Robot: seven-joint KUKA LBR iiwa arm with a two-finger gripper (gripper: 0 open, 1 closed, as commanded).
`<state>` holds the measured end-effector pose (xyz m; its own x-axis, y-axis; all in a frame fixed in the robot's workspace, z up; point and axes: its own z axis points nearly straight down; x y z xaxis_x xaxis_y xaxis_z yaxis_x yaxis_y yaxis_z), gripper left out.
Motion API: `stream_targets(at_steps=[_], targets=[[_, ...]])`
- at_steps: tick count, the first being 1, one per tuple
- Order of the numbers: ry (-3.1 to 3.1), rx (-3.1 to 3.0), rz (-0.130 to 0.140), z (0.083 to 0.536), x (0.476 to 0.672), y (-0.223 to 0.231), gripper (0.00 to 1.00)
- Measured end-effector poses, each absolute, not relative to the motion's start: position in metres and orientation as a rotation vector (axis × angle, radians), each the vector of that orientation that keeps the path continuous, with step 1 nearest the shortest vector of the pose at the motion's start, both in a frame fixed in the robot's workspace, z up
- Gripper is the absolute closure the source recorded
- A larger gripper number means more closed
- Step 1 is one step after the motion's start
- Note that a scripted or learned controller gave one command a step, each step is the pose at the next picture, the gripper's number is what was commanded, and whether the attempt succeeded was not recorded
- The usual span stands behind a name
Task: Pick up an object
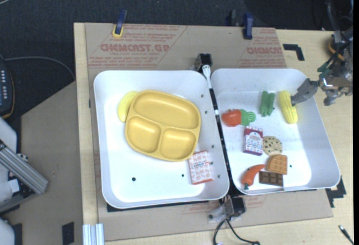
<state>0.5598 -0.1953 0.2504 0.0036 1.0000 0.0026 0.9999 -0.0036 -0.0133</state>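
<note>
- Nearest the camera, at the front of the right bin (328, 154), lie a brown waffle-like piece (276, 163) on a dark chocolate bar (271, 179), with an orange-red sausage shape (253, 173) just beside them; these crowd one another, so a clean grasp there is harder.
- In the left bin (106, 126) a small red-and-white packet (199, 167) lies just beside the yellow divided tray (162, 124); both are well apart from the arm.
- Mid-bin on the right: a red packet (253, 141), a cookie (272, 144) touching it, and a red tomato with green top (235, 118).
- Farther back, the green pepper (266, 103) and the yellow corn (288, 106) lie near each other but apart.
- The gripper (305, 92) sits at the far right edge, one grey finger reaching toward the corn; whether it is open or closed I cannot tell, and nothing appears held.
- The corn is probably the likeliest target: come down centred across its narrow width, clear of the pepper and the bin wall.
</note>
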Motion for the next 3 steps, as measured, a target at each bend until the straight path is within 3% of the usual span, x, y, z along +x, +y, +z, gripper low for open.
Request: stream_targets(at_steps=[1, 3], targets=[[-2.222, -2.222, 0.000, 0.258, 0.562, -0.194, 0.00], [-2.218, -2.217, 0.003, 0.169, 0.562, -0.187, 0.00]])
